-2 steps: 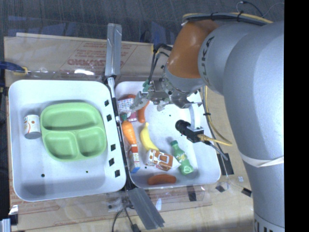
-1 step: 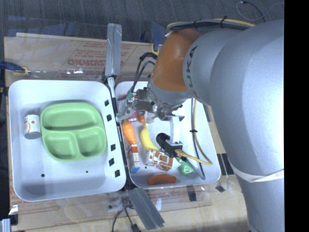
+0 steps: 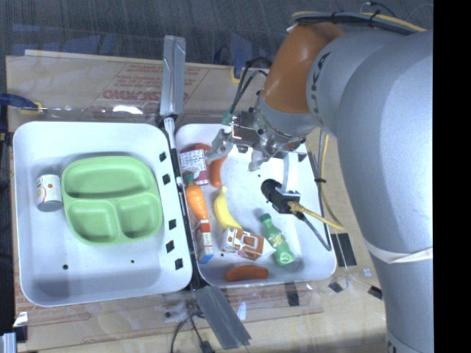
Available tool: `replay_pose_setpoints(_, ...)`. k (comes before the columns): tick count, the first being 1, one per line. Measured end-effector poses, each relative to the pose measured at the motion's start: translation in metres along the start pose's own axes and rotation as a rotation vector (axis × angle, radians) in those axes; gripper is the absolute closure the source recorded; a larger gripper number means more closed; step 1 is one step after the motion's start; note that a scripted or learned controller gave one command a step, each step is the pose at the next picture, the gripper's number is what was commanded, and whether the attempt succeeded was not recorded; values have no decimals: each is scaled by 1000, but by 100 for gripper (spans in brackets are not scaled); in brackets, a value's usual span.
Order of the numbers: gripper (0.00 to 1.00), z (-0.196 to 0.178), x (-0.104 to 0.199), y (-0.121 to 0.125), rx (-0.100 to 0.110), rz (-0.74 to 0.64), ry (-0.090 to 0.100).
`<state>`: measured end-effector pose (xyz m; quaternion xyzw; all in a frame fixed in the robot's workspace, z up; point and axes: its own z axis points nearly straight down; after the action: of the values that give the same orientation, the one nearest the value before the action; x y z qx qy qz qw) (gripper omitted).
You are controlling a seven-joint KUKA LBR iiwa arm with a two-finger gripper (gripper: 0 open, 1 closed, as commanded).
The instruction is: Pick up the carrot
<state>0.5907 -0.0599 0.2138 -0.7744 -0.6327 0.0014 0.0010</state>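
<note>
Jaws: spread open, nothing between them. Hang over the far end of the right bin (image 3: pixel 313 259), above bare white floor.

Just below the left finger (image 3: pixel 219 147): short red-orange sausage (image 3: pixel 215 171), beside a red-labelled packet (image 3: pixel 193 159) at the bin's left wall.

Carrot (image 3: pixel 196 201): lies flat along the left wall of the right bin, about mid-length, on the near side of the sausage. Apart from the jaws, untouched.

Banana (image 3: pixel 223 210): just right of the carrot, curving toward the near end.

Further toward the near edge: small printed carton (image 3: pixel 244 243), green bottle (image 3: pixel 277 240) on its side, second reddish sausage (image 3: pixel 246 273) at the near wall.

Left bin (image 3: pixel 44 263): holds green divided plate (image 3: pixel 112 197); small white cup (image 3: pixel 48 192) just beside its left rim.

Both bins side by side on the counter (image 3: pixel 81 313).
</note>
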Motion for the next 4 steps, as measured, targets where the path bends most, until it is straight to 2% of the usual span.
replay_pose_setpoints(1, 0, -9, -2, -19, 7, 206, 0)
replay_pose_setpoints(2, 0, 16, 1, 4, 2, 140, 1)
replay_pose_setpoints(3, 0, -10, 8, 30, -1, 10, 0)
replay_pose_setpoints(4, 0, -10, 8, 30, 0, 11, 0)
